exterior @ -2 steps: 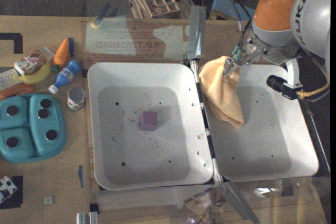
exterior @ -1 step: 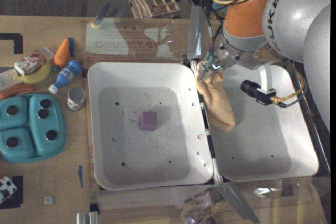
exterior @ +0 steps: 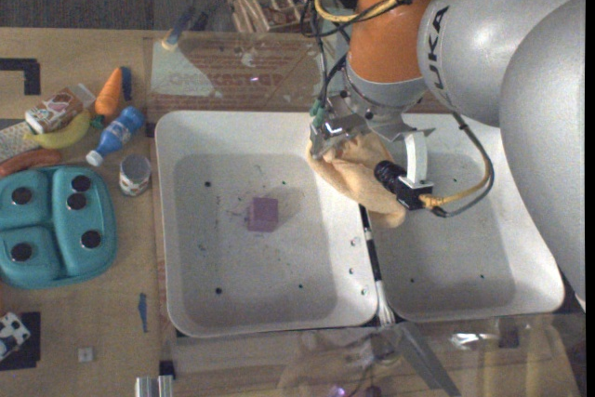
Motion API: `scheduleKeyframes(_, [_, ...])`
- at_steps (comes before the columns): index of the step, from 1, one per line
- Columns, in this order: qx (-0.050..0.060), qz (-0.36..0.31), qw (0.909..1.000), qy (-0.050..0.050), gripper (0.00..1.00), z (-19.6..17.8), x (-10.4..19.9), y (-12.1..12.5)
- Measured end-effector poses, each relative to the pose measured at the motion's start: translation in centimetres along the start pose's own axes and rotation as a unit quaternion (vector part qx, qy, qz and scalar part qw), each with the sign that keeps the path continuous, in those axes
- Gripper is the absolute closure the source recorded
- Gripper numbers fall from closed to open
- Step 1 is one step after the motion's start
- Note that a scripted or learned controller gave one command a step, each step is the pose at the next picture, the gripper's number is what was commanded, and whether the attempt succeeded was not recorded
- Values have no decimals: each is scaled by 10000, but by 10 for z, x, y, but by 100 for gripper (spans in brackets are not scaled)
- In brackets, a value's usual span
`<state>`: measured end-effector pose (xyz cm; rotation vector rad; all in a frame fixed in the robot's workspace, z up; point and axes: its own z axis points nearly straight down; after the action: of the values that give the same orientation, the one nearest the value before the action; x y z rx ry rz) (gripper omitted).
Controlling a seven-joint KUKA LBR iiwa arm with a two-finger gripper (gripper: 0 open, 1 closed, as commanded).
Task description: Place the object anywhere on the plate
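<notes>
My gripper (exterior: 327,137) hangs over the divide between the two white bins, at the upper right corner of the left bin (exterior: 177,228). It is shut on the top edge of a soft tan object (exterior: 358,174), which droops down and to the right across both bin rims. A small purple square (exterior: 263,214) lies flat in the middle of the left bin, apart from the gripper. A teal divided plate (exterior: 51,223) sits on the bench left of the bins.
The right bin (exterior: 465,265) lies under the arm. Left of the bins are a small can (exterior: 136,174), a blue bottle (exterior: 115,135), a banana (exterior: 58,137) and a carrot (exterior: 112,90). A wooden crate (exterior: 274,0) stands behind the bins.
</notes>
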<state>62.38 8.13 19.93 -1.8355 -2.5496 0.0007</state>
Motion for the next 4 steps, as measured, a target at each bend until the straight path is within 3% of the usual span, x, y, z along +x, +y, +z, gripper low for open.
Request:
scheduleKeyframes(1, [-22, 820, 9966, -9, 100, 13, -59, 1])
scheduleKeyframes(2, [0, 630, 9980, 1, 100, -46, -54, -60])
scheduleKeyframes(3, [2, 725, 9974, 0, 100, -10, 43, -100])
scheduleKeyframes(4, [-13, 361, 9993, -5, 100, -120, -3, -112])
